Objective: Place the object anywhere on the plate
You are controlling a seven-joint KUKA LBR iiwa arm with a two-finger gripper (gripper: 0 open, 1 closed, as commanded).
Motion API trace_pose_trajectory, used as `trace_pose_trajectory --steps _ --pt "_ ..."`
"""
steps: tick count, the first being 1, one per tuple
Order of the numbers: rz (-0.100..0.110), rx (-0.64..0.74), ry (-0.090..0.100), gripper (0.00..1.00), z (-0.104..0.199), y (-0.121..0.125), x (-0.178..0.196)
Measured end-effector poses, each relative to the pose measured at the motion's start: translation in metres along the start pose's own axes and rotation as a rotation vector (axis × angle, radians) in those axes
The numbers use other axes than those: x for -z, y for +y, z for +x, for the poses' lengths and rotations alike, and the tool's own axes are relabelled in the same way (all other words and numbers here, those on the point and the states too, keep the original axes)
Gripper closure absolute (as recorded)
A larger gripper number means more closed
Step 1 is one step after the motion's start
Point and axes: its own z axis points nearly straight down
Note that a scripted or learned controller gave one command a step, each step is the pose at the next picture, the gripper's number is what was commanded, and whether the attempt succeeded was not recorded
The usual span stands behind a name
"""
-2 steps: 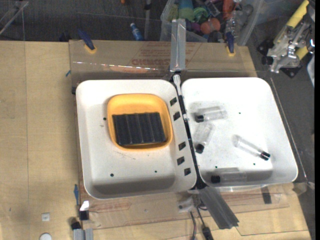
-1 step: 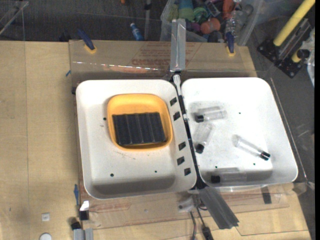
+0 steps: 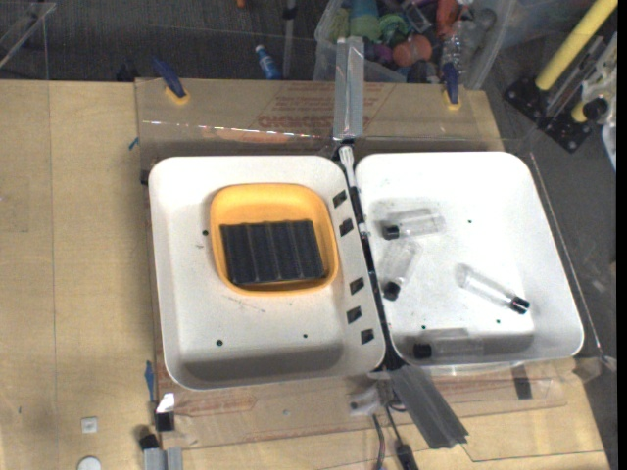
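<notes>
Camera view: left bin [image 3: 176,262] holds an orange plate [image 3: 227,209] bearing a dark ribbed block [image 3: 272,253]. Right bin [image 3: 509,194] holds clear tubes: one [image 3: 411,223] at 10 o'clock, one [image 3: 394,267] beside the divider, one [image 3: 493,291] centre. Hand's state cannot be told.

Faint reddish print on the clear sheet [image 3: 313,106] behind the two bins; several lines, too blurred to read, possibly a warning label. No legible text, brand or number on the orange plate [image 3: 272,204], its black ribbed object [image 3: 271,252], or the clear tubes [image 3: 493,291].
</notes>
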Motion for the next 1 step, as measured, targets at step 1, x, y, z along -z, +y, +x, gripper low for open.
trace_pose_trajectory --steps 1 --pt "0.000 0.152 0.001 1.00 -0.0102 -0.0010 -0.0003"
